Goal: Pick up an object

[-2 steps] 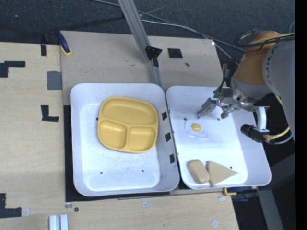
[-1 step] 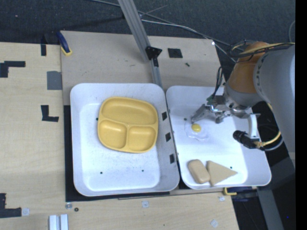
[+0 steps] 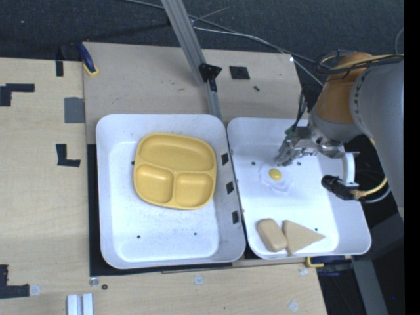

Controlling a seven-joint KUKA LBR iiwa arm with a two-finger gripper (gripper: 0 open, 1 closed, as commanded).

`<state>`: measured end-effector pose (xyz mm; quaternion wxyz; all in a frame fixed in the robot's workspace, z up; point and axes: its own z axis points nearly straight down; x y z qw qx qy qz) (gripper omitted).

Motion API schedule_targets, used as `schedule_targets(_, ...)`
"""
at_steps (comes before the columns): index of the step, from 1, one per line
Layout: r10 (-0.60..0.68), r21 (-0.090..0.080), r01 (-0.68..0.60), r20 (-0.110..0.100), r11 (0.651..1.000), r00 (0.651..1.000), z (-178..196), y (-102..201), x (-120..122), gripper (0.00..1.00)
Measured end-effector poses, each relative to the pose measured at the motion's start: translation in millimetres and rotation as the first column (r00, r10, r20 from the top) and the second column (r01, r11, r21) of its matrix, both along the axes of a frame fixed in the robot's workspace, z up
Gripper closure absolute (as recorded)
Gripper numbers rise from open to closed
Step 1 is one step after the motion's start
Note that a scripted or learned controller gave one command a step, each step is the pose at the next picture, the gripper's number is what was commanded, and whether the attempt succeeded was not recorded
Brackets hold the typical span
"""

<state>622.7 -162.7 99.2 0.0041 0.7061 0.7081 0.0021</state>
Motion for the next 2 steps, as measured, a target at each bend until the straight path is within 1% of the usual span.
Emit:
schedule_targets(1,-0.002,0.002,0.002,-0.005,1.0,1.0,60.5,-5.2,-4.0,1.0)
schedule_targets(2,-0.001,0.001,0.001,-0.003,1.0,1.0,123.9,-5.7,-6.6,1.0)
